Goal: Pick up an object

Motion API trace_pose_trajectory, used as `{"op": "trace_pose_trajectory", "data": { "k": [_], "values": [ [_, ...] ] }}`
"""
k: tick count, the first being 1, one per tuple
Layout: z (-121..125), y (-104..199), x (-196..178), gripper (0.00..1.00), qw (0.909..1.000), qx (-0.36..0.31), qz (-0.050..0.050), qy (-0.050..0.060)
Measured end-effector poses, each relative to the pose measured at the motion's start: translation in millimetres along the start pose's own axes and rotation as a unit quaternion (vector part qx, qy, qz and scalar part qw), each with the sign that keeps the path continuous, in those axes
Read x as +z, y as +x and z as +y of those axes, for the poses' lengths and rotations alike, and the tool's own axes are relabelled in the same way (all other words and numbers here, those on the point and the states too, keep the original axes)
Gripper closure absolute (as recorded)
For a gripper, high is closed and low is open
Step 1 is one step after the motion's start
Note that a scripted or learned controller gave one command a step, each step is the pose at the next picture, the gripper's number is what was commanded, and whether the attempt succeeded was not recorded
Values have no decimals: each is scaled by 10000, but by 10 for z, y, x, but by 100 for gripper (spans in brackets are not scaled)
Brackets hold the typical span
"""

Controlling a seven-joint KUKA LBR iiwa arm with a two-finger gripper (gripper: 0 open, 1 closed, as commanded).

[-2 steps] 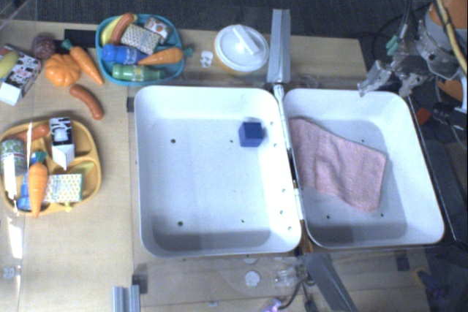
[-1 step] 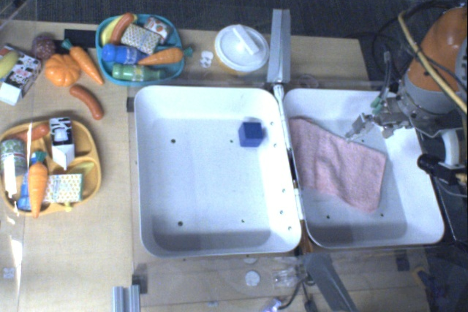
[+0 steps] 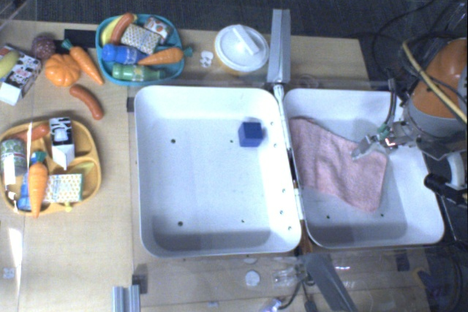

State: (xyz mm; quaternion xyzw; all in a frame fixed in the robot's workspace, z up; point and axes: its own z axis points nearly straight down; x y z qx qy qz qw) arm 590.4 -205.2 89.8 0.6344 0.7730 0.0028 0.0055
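A small blue cube (image 3: 251, 134) lies in the left bin (image 3: 183, 223), near its upper right corner. A pink cloth (image 3: 335, 166) is spread over the left and middle of the right bin (image 3: 417, 226). My gripper (image 3: 371, 142) hangs low over the right bin at the cloth's upper right edge, on the grey arm with its orange band (image 3: 443, 77) coming in from the right. Whether it touches the cloth I cannot tell. Nothing is visibly held.
Left of the bins, a blue bowl (image 3: 139, 47) and a yellow tray (image 3: 51, 168) hold toy food, with loose toy vegetables (image 3: 73, 73) nearby. A white lid (image 3: 243, 47) sits behind the bins. A metal divider (image 3: 278, 47) rises between them.
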Motion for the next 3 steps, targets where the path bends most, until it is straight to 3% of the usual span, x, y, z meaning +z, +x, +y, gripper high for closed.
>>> {"op": "trace_pose_trajectory", "data": {
  "k": [1, 2, 3],
  "values": [
    [34, 8, -126, 100, 10000, -8, -10, -37],
    [34, 8, -127, 0, 10000, -10, -10, -37],
    [307, 33, 11, 0, 9950, -1002, 6, 14]
  ]
}}
